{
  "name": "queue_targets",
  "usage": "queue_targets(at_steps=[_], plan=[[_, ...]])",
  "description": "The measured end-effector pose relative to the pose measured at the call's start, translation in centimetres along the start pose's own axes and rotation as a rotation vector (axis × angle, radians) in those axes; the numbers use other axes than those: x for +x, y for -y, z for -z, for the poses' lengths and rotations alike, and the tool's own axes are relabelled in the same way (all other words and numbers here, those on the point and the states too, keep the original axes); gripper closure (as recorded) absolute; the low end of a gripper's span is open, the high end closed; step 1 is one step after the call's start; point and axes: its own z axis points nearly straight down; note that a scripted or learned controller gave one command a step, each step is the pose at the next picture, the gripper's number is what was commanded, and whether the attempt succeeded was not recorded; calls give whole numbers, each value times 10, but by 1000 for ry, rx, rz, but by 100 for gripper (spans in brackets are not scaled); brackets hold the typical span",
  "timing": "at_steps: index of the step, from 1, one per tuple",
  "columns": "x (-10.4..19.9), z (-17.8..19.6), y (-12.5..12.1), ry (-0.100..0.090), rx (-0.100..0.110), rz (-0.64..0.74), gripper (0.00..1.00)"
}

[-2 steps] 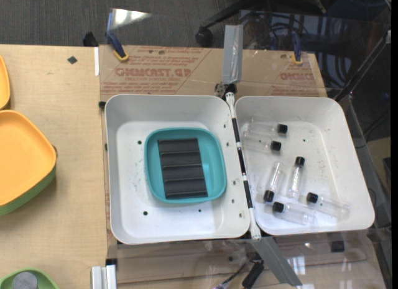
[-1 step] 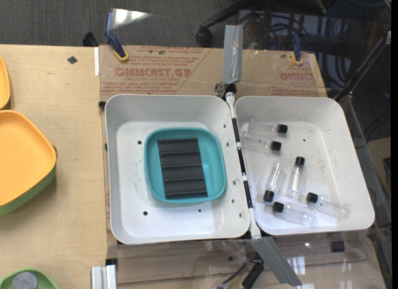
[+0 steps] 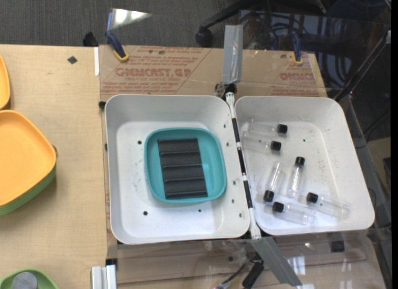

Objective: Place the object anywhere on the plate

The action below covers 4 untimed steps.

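Observation:
A teal square plate [image 3: 216, 168] lies in the left white bin [image 3: 124, 157]. A black ribbed block [image 3: 181, 168] rests flat on the middle of the plate. In the right white bin [image 3: 339, 132] lie several clear plastic tubes with black caps; one tube [image 3: 296, 173] lies near the middle, another tube [image 3: 292, 213] near the front edge.
Orange plates [image 3: 22, 157] are stacked on the wooden bench at the left. A green lid [image 3: 25, 279] sits at the bottom left corner. Cardboard [image 3: 161, 70] lies behind the bins, with clamps on it. Office chair bases stand on the floor at the back.

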Motion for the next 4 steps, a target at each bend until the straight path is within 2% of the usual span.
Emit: queue_targets(at_steps=[4], plan=[[1, -1, 0, 1, 1, 1, 0]])
